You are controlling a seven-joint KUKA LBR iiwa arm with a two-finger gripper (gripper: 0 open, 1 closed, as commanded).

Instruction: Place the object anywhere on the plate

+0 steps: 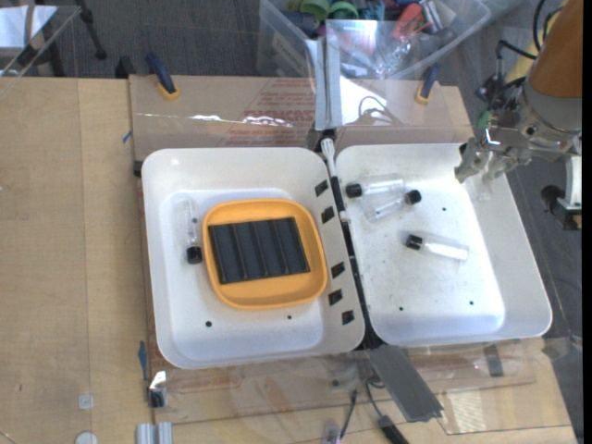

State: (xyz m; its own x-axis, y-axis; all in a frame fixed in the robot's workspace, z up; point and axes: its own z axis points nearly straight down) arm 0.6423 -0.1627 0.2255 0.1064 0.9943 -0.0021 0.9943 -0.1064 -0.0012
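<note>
An orange plate (265, 252) with a black ribbed insert lies in the left bin (166, 322). A clear tube with a black cap (191, 234) lies just left of the plate, in the same bin. The right bin (518, 303) holds three more clear tubes with black caps: two (381, 195) close together at the upper left, one (437, 246) near the middle. My gripper (481, 166) hovers over the right bin's far right corner, open, with nothing between its fingers. It is well apart from all the tubes.
A clear plastic tub (379, 12) of colourful items stands behind the bins. A row of black clips (335, 248) runs along the seam between the bins. Bare wooden bench (65, 248) lies to the left.
</note>
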